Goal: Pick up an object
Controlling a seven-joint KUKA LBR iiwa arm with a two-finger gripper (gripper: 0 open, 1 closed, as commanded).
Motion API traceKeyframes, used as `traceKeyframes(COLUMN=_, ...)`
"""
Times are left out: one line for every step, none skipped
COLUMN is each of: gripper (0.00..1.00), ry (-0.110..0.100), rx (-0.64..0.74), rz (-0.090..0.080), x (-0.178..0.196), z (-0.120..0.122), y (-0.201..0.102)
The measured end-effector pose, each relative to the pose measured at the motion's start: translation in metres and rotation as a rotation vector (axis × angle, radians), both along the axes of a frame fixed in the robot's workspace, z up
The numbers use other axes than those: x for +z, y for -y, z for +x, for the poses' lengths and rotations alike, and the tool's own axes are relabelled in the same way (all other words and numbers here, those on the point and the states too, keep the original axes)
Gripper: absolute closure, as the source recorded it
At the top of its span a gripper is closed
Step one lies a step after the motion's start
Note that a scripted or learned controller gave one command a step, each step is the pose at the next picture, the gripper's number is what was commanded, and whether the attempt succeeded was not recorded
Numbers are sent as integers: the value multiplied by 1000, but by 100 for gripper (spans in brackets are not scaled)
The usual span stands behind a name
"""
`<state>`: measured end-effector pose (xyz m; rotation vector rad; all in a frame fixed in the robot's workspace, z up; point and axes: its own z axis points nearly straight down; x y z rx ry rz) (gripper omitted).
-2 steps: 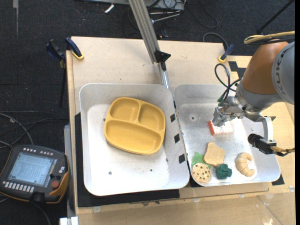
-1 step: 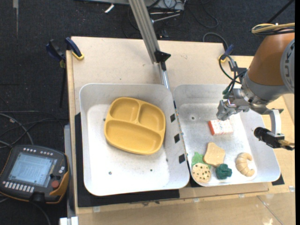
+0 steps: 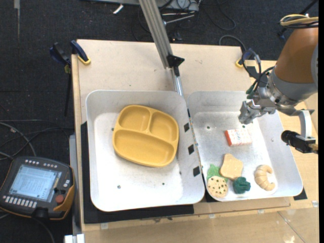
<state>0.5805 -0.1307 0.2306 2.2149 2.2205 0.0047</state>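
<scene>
White right bin, small red-and-white carton just below tool.

Bright even overhead light, soft shadows (faint) — mild glare on white bins, slightly grainy

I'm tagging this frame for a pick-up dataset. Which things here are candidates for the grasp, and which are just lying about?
Candidates, all in the right bin:
red-and-white box, nearest the gripper
bread slice
croissant
cookie
green broccoli piece

Lying about:
yellow divided plate in the left bin
teach pendant
cables
</scene>
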Motion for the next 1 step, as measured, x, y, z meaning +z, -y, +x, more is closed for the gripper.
traceKeyframes(gripper=100, ry=-3, rx=6, rz=3, x=11, z=14, y=-56)
